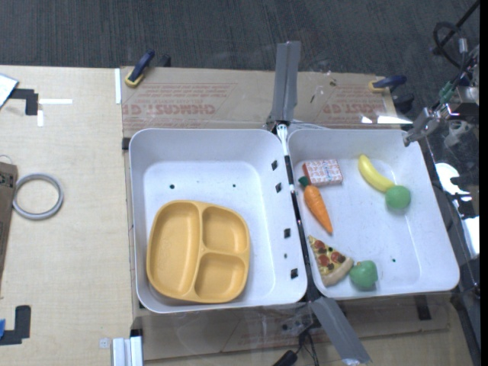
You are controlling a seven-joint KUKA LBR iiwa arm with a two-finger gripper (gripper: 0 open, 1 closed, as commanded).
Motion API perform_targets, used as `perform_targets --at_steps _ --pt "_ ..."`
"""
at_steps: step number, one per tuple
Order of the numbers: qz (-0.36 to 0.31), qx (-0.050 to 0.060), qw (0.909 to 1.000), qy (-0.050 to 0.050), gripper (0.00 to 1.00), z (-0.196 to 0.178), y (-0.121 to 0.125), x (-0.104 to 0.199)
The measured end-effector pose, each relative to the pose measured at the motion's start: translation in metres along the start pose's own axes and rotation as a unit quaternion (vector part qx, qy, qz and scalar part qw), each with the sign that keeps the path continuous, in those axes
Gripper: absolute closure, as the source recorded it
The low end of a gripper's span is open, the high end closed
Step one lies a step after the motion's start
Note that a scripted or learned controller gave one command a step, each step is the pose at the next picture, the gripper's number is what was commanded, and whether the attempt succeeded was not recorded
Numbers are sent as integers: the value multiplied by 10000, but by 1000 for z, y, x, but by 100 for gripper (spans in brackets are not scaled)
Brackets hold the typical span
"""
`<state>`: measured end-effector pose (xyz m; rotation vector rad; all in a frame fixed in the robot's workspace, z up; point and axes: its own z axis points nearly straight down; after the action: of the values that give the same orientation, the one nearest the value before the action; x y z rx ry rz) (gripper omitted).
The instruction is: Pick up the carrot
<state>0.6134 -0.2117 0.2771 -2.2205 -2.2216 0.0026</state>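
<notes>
When I look down at the bench from the camera view, I see two white bins side by side. The carrot (319,208) lies in the right bin (427,265), close to that bin's left wall. It is orange with a small green top. The green top is at the far end, just beside the corner of a little pink box (323,173). The pointy end aims toward the near side, at a toy pizza slice (329,260). The carrot lies flat, and nothing is on top of it.

A yellow banana (374,174) lies farther right in the same bin, with a green ball (397,197) touching its lower end. A second green lump (364,274) sits just beside the pizza slice, near the front wall.

The left bin (141,158) has a yellow plate (200,250) in it. The plate has three parts, and it sits toward the front of that bin.

The gripper (427,124) is up at the far right corner of the right bin, among some wires. It is well apart from the carrot and is not touching it. It looks small and dark there, so I cannot tell if its jaws are spread or pressed together.

A roll of tape (36,196) lies on the bench, far off to the left. Two blue clamps (139,67) sit behind the bins on some brown cardboard (198,101).
</notes>
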Motion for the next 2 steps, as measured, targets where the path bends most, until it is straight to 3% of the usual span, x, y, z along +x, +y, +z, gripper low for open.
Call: perform_targets --at_steps 1,2 --pt "958 8 9954 2 0 93 -19 0" --pt "1518 14 9884 5 0 134 -83 24"
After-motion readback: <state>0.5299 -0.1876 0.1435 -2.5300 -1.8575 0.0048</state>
